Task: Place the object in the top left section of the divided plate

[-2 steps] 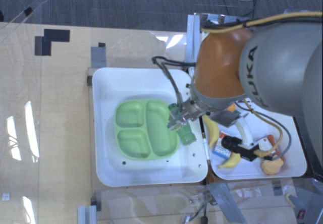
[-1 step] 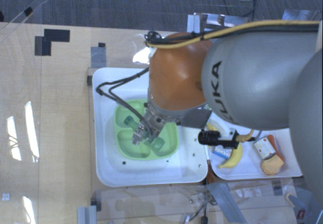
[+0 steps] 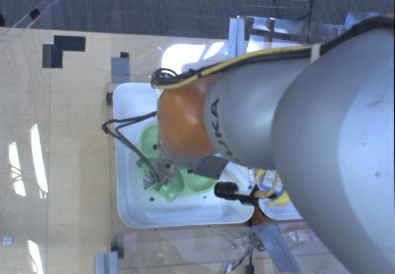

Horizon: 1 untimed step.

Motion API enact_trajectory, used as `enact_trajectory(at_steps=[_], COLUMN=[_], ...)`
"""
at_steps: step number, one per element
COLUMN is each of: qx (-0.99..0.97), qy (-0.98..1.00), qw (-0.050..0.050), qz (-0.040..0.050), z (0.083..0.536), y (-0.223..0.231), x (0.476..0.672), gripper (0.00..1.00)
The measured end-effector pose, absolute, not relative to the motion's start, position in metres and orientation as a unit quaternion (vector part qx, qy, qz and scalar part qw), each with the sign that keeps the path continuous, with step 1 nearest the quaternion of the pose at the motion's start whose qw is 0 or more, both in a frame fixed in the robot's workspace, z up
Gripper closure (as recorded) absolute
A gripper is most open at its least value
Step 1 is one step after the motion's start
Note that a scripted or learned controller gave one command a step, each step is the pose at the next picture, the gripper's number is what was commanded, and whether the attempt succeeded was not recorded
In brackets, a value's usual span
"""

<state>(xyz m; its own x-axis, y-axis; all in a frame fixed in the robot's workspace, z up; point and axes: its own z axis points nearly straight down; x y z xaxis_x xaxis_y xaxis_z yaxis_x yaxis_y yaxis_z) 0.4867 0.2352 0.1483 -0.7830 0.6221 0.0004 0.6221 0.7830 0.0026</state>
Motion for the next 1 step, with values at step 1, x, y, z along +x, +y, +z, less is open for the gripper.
enact_trajectory(at_steps=[1], qx=[0.330], qy=[0.944], qw=[0.001], qz=[0.0016], z=[0.1488], y=[0.2344], x=[0.4875], gripper=[0.00])
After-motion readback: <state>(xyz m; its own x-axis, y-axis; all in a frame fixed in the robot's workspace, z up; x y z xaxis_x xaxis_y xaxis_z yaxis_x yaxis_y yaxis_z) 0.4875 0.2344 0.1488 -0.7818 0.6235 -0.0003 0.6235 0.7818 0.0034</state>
